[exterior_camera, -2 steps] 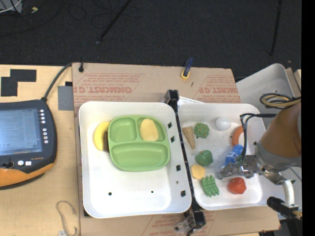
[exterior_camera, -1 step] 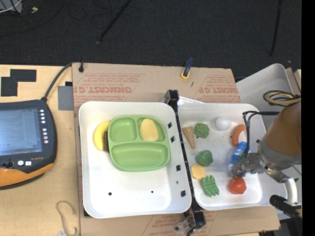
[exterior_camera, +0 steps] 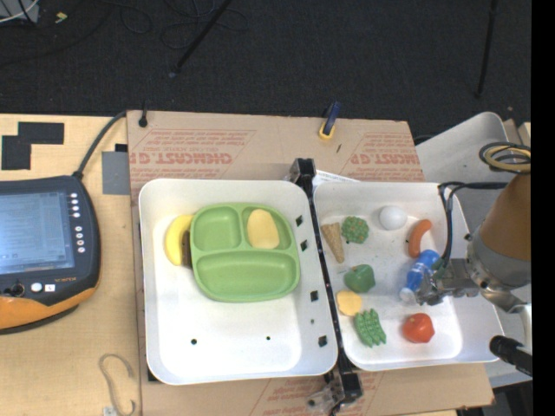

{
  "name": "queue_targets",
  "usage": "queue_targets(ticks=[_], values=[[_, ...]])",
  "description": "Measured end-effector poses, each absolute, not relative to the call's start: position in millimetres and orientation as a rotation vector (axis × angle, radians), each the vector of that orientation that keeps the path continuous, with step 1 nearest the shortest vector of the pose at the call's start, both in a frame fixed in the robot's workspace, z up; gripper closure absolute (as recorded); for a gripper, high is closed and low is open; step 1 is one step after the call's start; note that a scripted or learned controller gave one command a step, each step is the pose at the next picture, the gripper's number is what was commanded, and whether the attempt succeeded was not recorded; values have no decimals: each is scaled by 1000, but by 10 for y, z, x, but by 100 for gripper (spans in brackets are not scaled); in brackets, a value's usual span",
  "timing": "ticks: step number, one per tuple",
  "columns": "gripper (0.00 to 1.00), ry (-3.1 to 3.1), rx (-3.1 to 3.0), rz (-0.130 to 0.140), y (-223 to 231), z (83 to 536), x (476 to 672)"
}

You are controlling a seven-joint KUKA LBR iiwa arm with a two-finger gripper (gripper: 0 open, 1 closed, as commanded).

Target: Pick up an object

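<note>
Camera view: hand [exterior_camera: 427,295] (beside blue bottle [exterior_camera: 419,273])

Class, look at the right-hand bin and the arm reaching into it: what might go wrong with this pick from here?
1. The tool sits at the blue object, which lies close to the orange sausage; a grasp may nudge or catch both.
2. The red tomato lies just below the tool and could get knocked aside.
</note>
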State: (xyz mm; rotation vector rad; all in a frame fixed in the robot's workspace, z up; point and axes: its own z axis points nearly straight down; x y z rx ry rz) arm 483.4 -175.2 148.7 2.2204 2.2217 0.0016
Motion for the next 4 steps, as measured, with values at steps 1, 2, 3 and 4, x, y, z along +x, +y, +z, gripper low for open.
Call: queue_targets(ticks=[1, 2, 3, 4], values=[[100, 2221, 2219, 2, -1738, 1931, 4904], [100, 2222, 2220, 1, -1747, 2295, 4912], [100, 2230, 2220, 0, -1275, 2193, 5092], [100, 2232, 2217, 0, -657, 2205, 5239]])
